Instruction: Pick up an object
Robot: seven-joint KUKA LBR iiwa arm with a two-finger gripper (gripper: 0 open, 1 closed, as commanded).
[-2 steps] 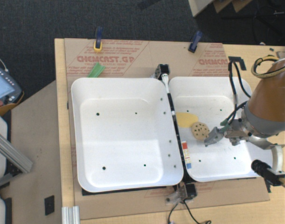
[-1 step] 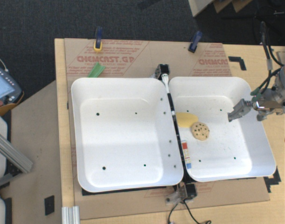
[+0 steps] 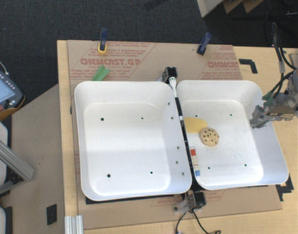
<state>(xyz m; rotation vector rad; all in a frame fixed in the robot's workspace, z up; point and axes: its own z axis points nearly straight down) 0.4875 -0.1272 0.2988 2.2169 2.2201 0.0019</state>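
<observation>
The cookie (image 3: 209, 137) is round, tan, dotted with dark chips, lying flat in the right bin (image 3: 246, 172), well left of the hand (image 3: 258, 117). Can't tell the hand's state.

at the right edge the tool (image 3: 260, 115) shows as a small grey metal block with a darker, blurred tip, its finer detail too small to make out. a touch of green sits on its upper side. thin dark cables loop upward from it along the frame's edge, and behind it a pale grey housing carries a lighter boxy part.
</observation>
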